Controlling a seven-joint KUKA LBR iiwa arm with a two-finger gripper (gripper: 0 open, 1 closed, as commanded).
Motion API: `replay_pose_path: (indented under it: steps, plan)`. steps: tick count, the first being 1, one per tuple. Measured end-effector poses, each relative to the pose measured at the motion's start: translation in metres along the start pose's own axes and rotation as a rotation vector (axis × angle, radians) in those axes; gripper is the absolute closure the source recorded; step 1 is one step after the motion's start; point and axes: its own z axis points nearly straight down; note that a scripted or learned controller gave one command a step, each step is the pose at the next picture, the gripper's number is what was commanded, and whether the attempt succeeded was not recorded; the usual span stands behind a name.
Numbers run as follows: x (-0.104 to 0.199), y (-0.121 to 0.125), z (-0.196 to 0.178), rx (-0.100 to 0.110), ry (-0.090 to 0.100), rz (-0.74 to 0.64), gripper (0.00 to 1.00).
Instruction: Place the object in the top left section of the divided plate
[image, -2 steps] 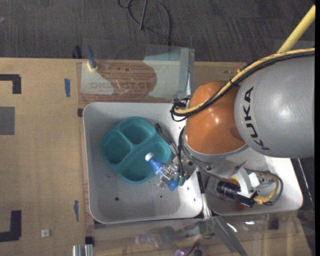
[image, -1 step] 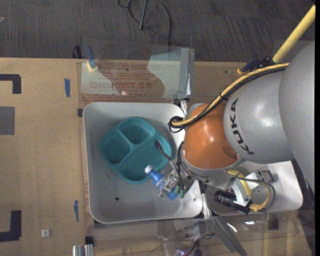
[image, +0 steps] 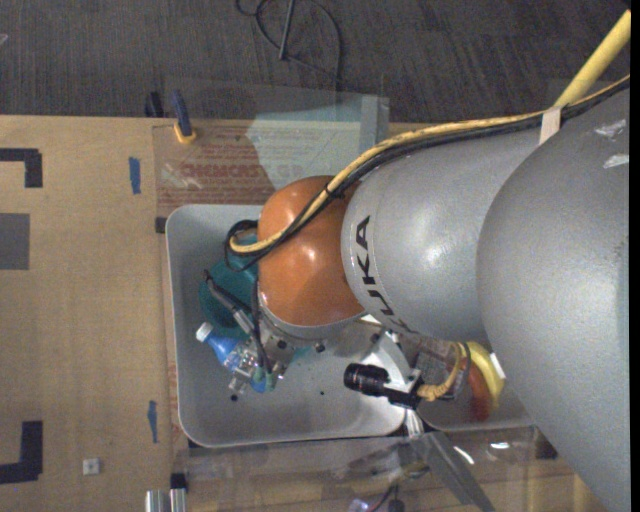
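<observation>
My gripper (image: 243, 374) hangs low over the left part of the white bin (image: 190, 400), below the arm's orange band (image: 300, 260). A blue and white object (image: 215, 342) lies right against the gripper's left side; whether it is held I cannot tell. Just above it, a teal piece (image: 222, 288) that may be the divided plate pokes out from under the wrist. Most of that piece is hidden by the arm, so its sections cannot be made out.
The grey arm covers the bin's right half. A yellow and red object (image: 484, 380) shows at the right beneath the arm. A black cylinder on a white bracket (image: 375, 382) sticks out of the wrist. The bin's bare floor (image: 310, 405) shows at the front.
</observation>
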Motion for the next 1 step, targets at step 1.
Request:
replay_pose_path:
  steps: [1]
  plan:
    - [-0.0482, -0.0429, -0.1431, 0.001, -0.001, -0.008, 1.0]
